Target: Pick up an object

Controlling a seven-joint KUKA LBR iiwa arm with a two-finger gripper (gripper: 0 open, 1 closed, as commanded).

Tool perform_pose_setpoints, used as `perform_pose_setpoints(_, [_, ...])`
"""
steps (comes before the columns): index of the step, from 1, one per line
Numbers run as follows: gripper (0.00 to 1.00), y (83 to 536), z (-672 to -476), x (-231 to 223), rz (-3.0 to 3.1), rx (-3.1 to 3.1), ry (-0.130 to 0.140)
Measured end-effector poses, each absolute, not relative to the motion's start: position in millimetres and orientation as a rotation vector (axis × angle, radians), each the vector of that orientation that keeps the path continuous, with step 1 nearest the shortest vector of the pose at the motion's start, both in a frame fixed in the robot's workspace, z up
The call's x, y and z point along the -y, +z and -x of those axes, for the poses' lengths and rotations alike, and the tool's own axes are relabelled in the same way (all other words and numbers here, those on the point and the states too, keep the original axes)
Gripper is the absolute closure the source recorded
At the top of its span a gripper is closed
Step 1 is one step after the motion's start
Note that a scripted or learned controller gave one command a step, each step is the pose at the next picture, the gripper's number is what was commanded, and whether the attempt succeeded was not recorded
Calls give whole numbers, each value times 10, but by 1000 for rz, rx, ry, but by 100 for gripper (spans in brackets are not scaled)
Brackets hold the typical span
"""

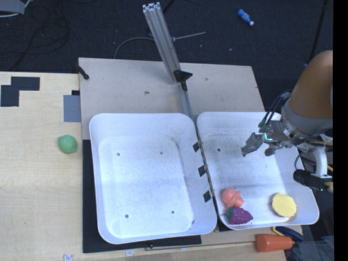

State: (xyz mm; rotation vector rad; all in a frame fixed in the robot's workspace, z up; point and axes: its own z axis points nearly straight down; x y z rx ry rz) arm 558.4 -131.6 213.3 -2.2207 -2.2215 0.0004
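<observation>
The tool (260, 147) is seen over the right bin (247, 126), above bare floor in the bin's upper half, with its two fingers spread apart and nothing between them. No object is held. The candidates lie below the tool in the picture, toward the bin's near edge: an orange-pink piece (232, 197) and, touching it, a purple cluster (240, 216), both below and a little left of the tool, and a yellow disc (284, 205) below and slightly right of it, well apart from the other two. The step in hand is judged to be the approach to a grasp. It would be done best if one object were chosen first; the yellow disc looks the easier, since it stands alone, though it lies near the bin's wall and room must be left for a finger on that side. The fingers should be kept open, centred over the object, and lowered to the floor before being closed. Farther off, left of the tool, the left bin (109, 145) is seen, and beyond it a green ball (68, 144) rests on the table (32, 200). No brand, label or writing can be read anywhere.
</observation>
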Motion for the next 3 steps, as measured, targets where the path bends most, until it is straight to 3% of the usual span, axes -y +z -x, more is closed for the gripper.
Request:
perform_pose_setpoints(1, [0, 2133, -5584, 1316, 2221, 2221, 0])
perform_pose_setpoints(3, [0, 1245, -5457, 1327, 2219, 2219, 4])
